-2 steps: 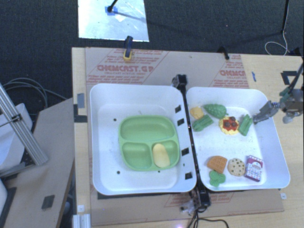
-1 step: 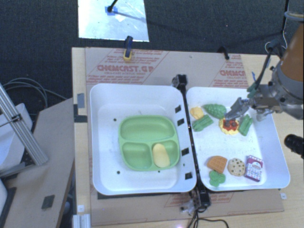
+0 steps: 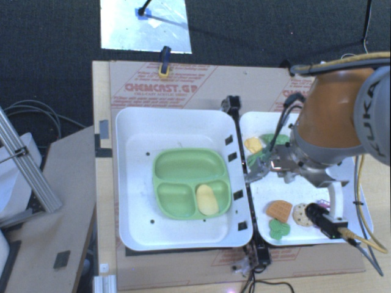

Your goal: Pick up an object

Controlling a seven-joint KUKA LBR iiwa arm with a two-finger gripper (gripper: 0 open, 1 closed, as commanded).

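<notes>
The jaws sit low over the right shallow white bin (image 3: 342,237), likely reaching for the green plastic piece (image 3: 273,144) beside them (their state I cannot tell).

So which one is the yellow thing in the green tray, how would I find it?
Look in the left white bin, which holds a green divided tray. Go to the tray's lower right compartment: the yellow oval piece lies there. It is the tray's one yellow item; the other yellow piece sits in the right bin.
</notes>
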